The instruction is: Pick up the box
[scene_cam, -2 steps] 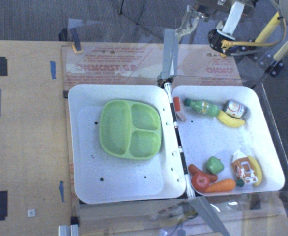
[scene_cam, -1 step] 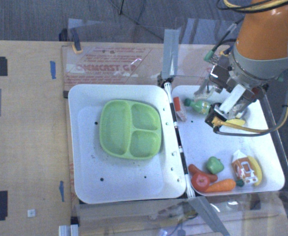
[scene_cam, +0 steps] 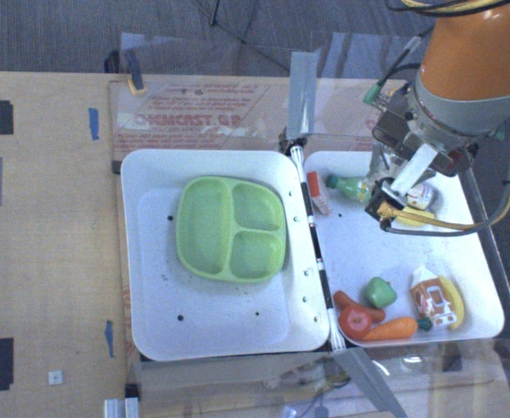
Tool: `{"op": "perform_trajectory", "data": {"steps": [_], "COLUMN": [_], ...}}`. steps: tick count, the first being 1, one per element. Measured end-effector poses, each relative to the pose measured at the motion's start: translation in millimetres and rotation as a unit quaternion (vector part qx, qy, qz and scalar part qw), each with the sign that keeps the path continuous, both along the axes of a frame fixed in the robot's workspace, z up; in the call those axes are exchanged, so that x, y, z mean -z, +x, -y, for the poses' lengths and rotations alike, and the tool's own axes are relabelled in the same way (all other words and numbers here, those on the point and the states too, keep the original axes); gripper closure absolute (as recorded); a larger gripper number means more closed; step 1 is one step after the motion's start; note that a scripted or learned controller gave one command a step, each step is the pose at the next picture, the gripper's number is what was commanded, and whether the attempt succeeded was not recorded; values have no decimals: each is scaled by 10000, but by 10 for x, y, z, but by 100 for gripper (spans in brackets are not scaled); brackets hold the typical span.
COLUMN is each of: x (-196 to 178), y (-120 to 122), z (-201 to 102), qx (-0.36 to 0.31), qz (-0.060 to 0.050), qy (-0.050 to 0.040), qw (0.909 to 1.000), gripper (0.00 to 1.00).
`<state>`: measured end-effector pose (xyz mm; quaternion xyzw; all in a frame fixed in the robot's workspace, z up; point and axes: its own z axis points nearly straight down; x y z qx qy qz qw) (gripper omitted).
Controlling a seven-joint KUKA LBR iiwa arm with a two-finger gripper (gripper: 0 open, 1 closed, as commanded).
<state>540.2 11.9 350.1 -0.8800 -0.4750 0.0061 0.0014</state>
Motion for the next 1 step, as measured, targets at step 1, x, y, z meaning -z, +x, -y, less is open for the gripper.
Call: {"op": "perform_trajectory", "data": {"steps": [1], "x": [-820], "y": [104], "z": [220], "qx": [908], "qz": [45], "qy": [-8], "qw": [9959], "gripper": [100]}}
